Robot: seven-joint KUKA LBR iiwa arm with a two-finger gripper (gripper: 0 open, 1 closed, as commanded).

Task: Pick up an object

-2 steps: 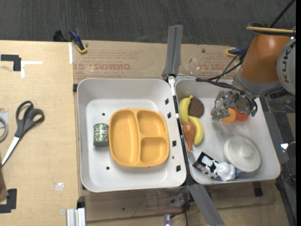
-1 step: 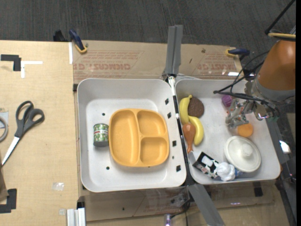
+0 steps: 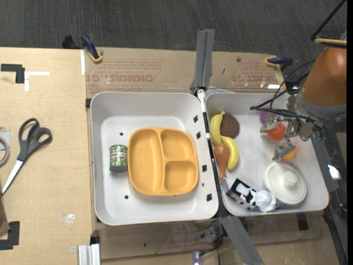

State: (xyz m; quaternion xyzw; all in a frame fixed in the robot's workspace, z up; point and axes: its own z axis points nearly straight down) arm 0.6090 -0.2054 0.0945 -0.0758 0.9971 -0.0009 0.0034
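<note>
You are looking down on two shallow white bins side by side. The arm (image 3: 325,76) enters from 3 o'clock, and its gripper (image 3: 287,145) hangs low over the right bin (image 3: 251,112), just above a small orange piece (image 3: 289,154) at about 4 o'clock from the bin's centre. A red-orange toy (image 3: 276,131) sits just beside it at 10 o'clock. Whether the gripper is spread or pinched cannot be made out — the wrist and cables cover it — and nothing is visibly held.

Other candidates lie near: a banana (image 3: 226,142) along the bin's 9 o'clock wall, touching a dark brown round thing (image 3: 230,126), and a white lidded bowl (image 3: 285,182) at 5 o'clock. The left bin (image 3: 102,148) holds a yellow divided plate (image 3: 163,161) and a small can (image 3: 118,158) (both well apart from the gripper).

To do this well, you would probably centre over the orange piece, keep clear of the bowl's rim, descend straight — then close and lift slowly.
</note>
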